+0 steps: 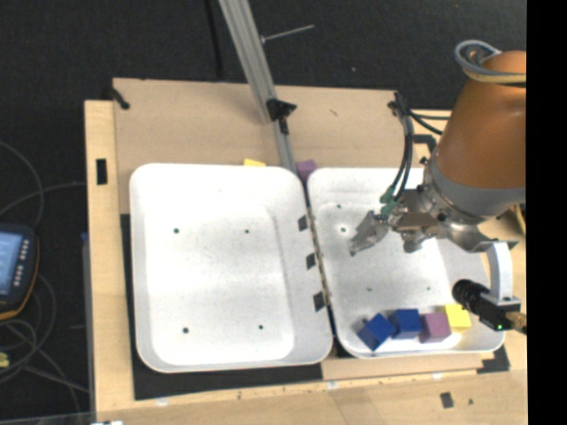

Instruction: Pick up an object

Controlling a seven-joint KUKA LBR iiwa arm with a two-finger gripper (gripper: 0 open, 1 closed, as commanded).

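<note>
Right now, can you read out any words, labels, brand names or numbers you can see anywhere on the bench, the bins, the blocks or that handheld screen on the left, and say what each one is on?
No legible text.
Handheld device at the left edge: its screen glows blue, too small and blurred to read.
Blocks in the right bin: plain faces, no markings.
Left bin, arm: no label visible.

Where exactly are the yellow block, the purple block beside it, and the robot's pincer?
yellow block [458, 316]: camera view, on its top face.
purple block [435, 326]: camera view, on its top face.
pincer [361, 240]: camera view, at the finger ends over the right bin.
</note>
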